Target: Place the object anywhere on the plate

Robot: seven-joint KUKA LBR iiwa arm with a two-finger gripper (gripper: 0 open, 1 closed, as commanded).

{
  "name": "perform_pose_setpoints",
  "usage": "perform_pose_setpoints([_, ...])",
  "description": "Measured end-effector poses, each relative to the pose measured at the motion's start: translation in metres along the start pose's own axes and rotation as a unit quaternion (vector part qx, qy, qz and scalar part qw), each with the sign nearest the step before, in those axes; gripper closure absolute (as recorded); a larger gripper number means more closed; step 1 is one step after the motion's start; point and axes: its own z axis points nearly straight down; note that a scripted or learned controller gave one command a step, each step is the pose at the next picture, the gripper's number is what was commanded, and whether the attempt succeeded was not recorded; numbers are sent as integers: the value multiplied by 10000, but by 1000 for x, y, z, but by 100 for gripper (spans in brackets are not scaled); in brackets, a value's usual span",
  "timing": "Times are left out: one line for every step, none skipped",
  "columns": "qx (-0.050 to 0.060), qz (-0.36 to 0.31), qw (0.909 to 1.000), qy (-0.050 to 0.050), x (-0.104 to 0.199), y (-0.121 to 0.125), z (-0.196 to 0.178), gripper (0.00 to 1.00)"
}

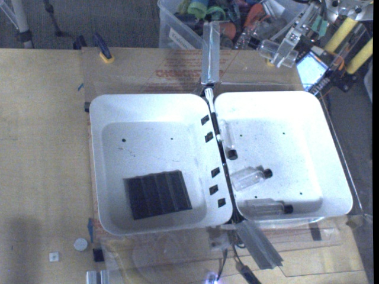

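Hanging beyond the far edge of the right shallow white bin (331,158), the pale pincer (278,45) sits high over the tabletop's (41,129) far right corner, at the end of a cluttered grey and metal wrist. Whether it is apart or together I cannot tell; nothing can be seen gripped in it. It is well apart from everything in the bins.

Just beside it, toward the far edge, stands a clear plastic tub of coloured odds and ends (219,7).

Three see-through things lie in the right bin, none on the plate. A small clear vial with a black cap (228,145) lies along the bin's left wall. A stubby clear plastic bottle with a black cap (250,177) lies near it on the floor of the bin, cap toward the right. A long clear tube with a black tip (267,207) lies against the near wall, roughly parallel to it.

The left shallow white bin (100,129) touches the right one along a shared rim that bears a row of small black square marks (214,172). In its near part lies the dark ribbed rectangular plate (158,194), flat and slightly turned, nothing on it.

On the bare tabletop past the left bin's near left corner lies a small grey round disc (80,244)
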Motion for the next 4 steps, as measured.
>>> perform_pose_setpoints([13, -646, 9979, 19, -14, -52, -13, 100])
perform_pose_setpoints([5, -1313, 9913, -12, -69, -115, -15, 100])
perform_pose_setpoints([9, -2677, 9635, 24, -44, -205, -16, 100])
perform_pose_setpoints([2, -3253, 9456, -5, -91, -155, -16, 100])
